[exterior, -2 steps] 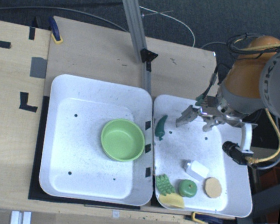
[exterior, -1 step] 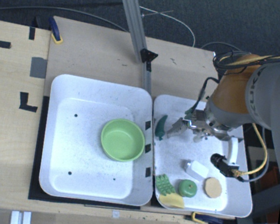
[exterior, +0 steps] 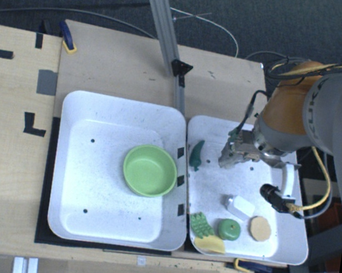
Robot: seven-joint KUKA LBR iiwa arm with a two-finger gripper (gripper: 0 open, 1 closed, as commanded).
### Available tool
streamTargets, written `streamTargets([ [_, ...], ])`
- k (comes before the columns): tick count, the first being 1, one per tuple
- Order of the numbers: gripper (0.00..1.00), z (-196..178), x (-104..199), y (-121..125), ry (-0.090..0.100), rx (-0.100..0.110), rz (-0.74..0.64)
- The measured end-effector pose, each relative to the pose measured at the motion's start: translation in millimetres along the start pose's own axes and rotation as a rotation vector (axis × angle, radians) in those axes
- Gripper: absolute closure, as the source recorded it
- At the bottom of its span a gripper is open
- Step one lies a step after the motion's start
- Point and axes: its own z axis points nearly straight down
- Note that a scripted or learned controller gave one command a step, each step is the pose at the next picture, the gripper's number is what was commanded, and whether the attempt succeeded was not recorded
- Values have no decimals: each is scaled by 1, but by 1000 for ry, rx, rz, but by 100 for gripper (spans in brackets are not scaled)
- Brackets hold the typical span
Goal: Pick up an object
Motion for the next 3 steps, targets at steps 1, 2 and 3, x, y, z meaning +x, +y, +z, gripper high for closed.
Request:
streamTargets([
  [1, 100, -57, -3, 10, -2, -8, 1],
  [2, 100, -75, -3, 10, -1, -4, 2],
  [3, 100, -64, 48, -5, 1, 0, -3],
])
